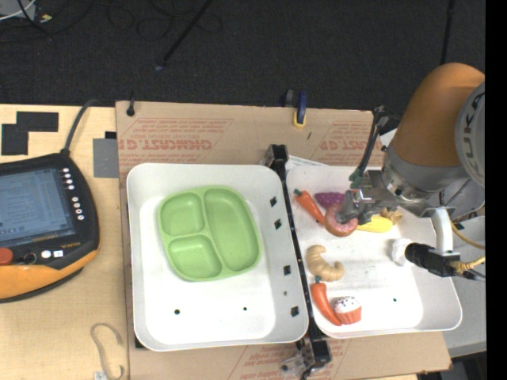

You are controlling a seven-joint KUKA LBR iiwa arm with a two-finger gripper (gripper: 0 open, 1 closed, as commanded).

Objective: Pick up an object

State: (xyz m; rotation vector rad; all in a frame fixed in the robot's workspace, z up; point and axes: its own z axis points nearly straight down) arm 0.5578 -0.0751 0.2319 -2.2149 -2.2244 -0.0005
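Note:
My gripper [351, 210] hangs low over the back middle of the right bin [432, 311]. Its tip is at a pink ring-shaped toy [341, 228], touching it or just above it. A purple toy [328, 200] lies just to the gripper's left, and a yellow toy [377, 225] sticks out to its right. An orange carrot [309, 204] lies by the bin's left wall. Nearer the front are a tan croissant [325, 264], a red-orange pepper [323, 300] and a small white and red cupcake [348, 309].
The left bin [150, 307] holds a green divided plate [209, 233]. A black divider [287, 236] runs between the bins. A teach pendant [40, 220] lies on the bench to the far left. Cardboard [206, 133] lies under both bins.

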